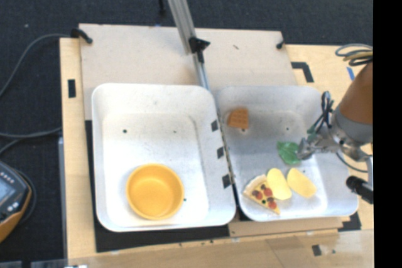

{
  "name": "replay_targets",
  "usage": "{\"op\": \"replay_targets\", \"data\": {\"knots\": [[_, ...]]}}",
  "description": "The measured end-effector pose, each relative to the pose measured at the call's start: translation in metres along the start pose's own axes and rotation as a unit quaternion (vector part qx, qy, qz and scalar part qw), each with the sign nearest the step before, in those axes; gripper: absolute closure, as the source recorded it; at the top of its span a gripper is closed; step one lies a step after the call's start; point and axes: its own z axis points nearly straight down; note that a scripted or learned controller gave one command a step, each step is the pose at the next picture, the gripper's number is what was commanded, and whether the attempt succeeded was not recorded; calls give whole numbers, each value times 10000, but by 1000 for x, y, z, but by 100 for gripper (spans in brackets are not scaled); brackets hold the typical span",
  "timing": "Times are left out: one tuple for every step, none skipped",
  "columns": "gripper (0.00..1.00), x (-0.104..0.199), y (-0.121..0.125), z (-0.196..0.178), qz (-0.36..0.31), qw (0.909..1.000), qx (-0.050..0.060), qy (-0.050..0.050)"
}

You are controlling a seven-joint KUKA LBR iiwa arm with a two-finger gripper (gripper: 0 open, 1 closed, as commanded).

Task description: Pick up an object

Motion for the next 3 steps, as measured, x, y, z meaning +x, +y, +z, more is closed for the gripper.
{"op": "replay_targets", "data": {"knots": [[100, 4, -3, -60, -40, 10000, -11, -5], [100, 3, 2, -123, -39, 10000, -10, -9], [100, 1, 3, -121, -39, 10000, 12, -5]]}}
